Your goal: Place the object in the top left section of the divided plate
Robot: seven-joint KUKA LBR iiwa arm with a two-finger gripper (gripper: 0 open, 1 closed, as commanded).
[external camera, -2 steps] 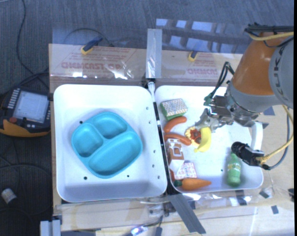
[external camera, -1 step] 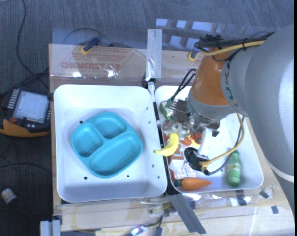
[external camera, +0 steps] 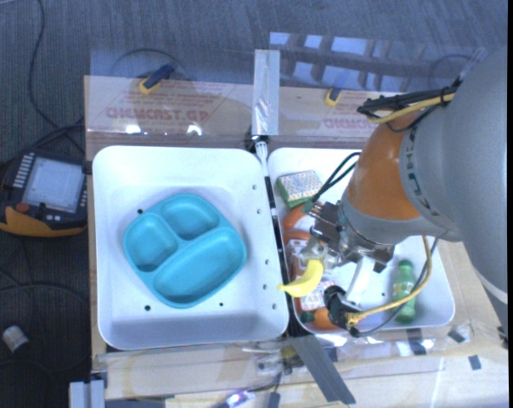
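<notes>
A blue divided plate (external camera: pixel 186 249) lies in the left white bin (external camera: pixel 112 313), with two small sections at its upper left and one large section at the lower right; nothing lies in it. My gripper (external camera: pixel 329 270) hangs low over the left part of the right bin (external camera: pixel 439 308), under the orange wrist band. A yellow banana-shaped toy (external camera: pixel 305 280) sits right at the gripper's lower left, close to the divider between the bins. The wrist hides whether the toy is touched or gripped.
The right bin also holds a green and white box (external camera: pixel 296 185), an orange item (external camera: pixel 295 220), a red and white packet (external camera: pixel 297 249), a green bottle (external camera: pixel 403 289) and a small orange thing (external camera: pixel 322 318). A yellow cable (external camera: pixel 392 306) loops below the wrist.
</notes>
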